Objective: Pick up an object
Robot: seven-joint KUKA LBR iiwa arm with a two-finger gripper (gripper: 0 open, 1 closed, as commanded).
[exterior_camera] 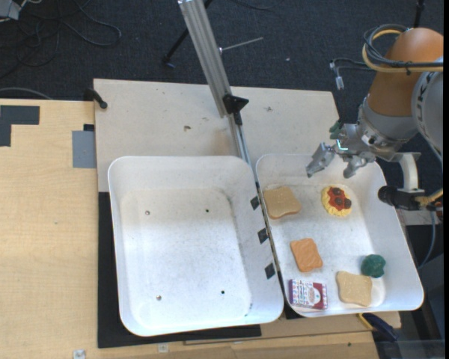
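- While the pincer [334, 161] hung released, gripping nothing, over the right bin's [401, 251] far edge, I judged the approach step in hand.
- Nearest lay the red-topped yellow piece [337, 200], just below it.
- Next, I reckoned, it needed lowering astride that piece, then clenching.

One fixed camera looks down at a slant on both white bins [127, 178], the arm [404, 73] entering from right.

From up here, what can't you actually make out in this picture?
- Red and white packet, camera view: print too small to read.
- Gripper, camera view: fingers spread above the right bin, tips small and blurred.
- Arm, camera view: upper part cut off by the right edge.
- Green object: too small to identify.
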